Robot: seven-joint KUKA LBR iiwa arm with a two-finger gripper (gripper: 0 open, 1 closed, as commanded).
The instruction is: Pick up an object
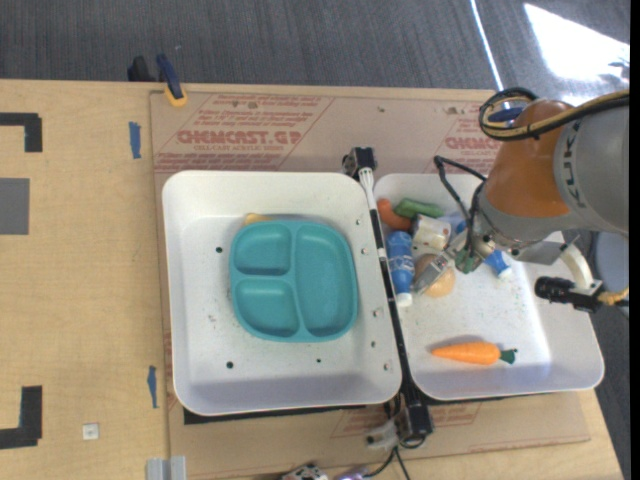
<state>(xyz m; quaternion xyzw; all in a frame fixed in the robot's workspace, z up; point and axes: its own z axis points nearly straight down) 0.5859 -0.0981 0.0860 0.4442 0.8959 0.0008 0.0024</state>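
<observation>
My gripper point(466, 256) is low in the right bin point(505, 313), at the right side of a cluster of small objects in its back left part. Under the orange band the wrist hides much of that spot. Close around the gripper lie a white cup point(432, 233), a tan piece point(440, 283) and a small blue piece point(497, 261). A blue bottle point(401, 260) lies along the bin's left wall, with a green item point(418, 208) and an orange item point(386, 215) behind it. A toy carrot point(468, 352) lies apart near the front.
The left bin point(195, 268) holds a teal divided plate point(295, 278). A black bracket point(358, 159) sits at the back between the bins. A white-and-black attachment point(575, 286) on the arm juts over the right bin's right edge. Blue clamps point(170, 78) grip the board's back left.
</observation>
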